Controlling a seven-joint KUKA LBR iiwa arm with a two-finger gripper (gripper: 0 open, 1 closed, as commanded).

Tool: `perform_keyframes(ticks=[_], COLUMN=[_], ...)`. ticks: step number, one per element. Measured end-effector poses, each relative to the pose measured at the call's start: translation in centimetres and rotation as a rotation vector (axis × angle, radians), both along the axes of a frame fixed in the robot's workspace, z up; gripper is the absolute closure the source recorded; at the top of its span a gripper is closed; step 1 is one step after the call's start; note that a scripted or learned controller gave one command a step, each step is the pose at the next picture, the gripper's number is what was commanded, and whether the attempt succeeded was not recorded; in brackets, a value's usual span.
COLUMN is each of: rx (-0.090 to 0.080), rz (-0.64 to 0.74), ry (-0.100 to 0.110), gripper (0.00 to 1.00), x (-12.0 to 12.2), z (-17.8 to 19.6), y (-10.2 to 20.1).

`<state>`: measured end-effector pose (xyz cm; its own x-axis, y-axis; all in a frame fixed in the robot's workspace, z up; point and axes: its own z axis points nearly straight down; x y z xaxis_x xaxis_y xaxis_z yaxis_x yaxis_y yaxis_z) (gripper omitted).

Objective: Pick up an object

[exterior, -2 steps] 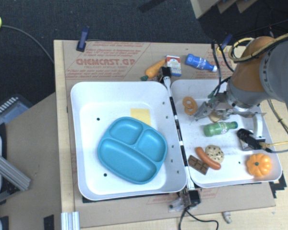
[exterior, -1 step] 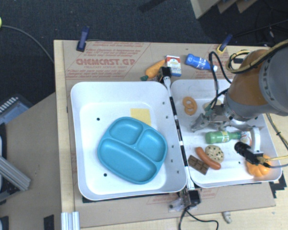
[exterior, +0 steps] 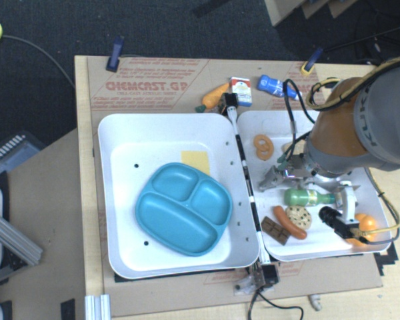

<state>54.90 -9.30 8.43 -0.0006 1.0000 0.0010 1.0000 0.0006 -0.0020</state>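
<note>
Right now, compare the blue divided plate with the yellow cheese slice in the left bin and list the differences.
The blue divided plate is large and rounded with three compartments; the yellow cheese slice is small, flat and square. The plate sits in the middle of the left bin; the slice lies beyond it, its near edge hidden by the plate's rim. Both rest on the bin's floor, away from the gripper.

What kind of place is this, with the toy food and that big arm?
Probably a robotics lab bench. A grey and orange robot arm reaches over two white bins, which hold a blue divided plate and toy food such as a cookie. Loose cables trail around.
</note>
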Motion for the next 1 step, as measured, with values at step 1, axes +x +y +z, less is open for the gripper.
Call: perform_keyframes(ticks=[1], rx=[0.000], rz=[-0.001], ry=[0.000], gripper=[0.00], x=[-2.21], z=[0.00], y=[0.10])
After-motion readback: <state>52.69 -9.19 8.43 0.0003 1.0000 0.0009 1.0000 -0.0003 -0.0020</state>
